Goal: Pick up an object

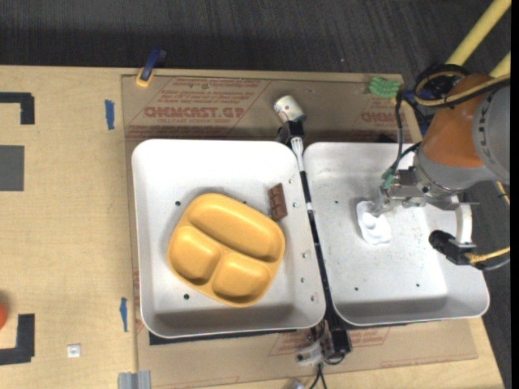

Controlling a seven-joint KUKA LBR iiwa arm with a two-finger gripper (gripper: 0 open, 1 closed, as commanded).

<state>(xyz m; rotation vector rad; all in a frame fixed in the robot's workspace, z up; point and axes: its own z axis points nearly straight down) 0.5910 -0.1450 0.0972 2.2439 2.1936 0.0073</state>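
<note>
A small white object [372, 225] lies in the right bin [422, 298], near its middle. My gripper [386, 202] hangs low over the bin, just above and to the right of the white object, right at its upper edge. The arm's grey body and orange band hide the wrist from above. In the left bin [154, 217] rests a large yellow divided tray [225, 248], and a small brown block [277, 202] lies beside its upper right corner.
A white-capped fixture [286, 108] and a dark rail [308, 217] run between the two bins. Black cables with a yellow lead [462, 251] hang off the arm over the right bin's right rim. Cardboard sheeting [203, 104] surrounds the bins.
</note>
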